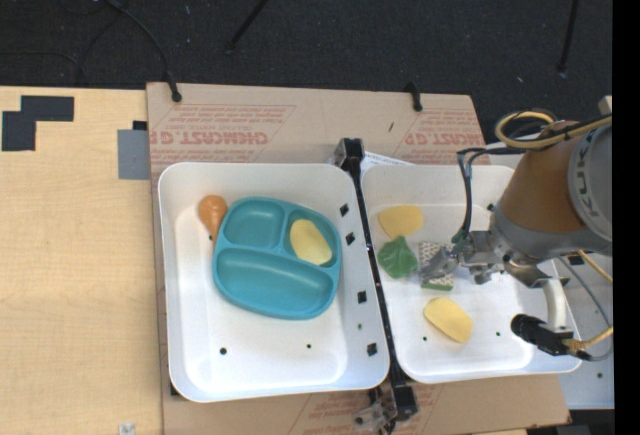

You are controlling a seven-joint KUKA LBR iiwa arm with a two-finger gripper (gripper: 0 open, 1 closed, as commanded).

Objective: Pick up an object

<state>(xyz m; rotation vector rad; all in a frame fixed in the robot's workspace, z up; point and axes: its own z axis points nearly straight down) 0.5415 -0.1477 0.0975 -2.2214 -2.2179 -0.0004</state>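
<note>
The right bin [500, 363] holds a pale yellow flat piece [401, 220], a green object [397, 258] and a yellow lump [448, 319]. My gripper [438, 268] hangs low in this bin, just right of the green object and above the yellow lump. A small speckled grey thing [429, 251] lies right at the fingertips. I cannot make out how the fingers stand or whether anything is between them. The arm's orange band [540, 193] rises to the right.
The left bin [190, 343] holds a teal divided tray [270, 263] with a yellow object [311, 241] in its upper right compartment. An orange-brown object [211, 211] lies beside the tray's upper left. A black divider [365, 273] separates the bins. Cables [545, 333] trail at the right.
</note>
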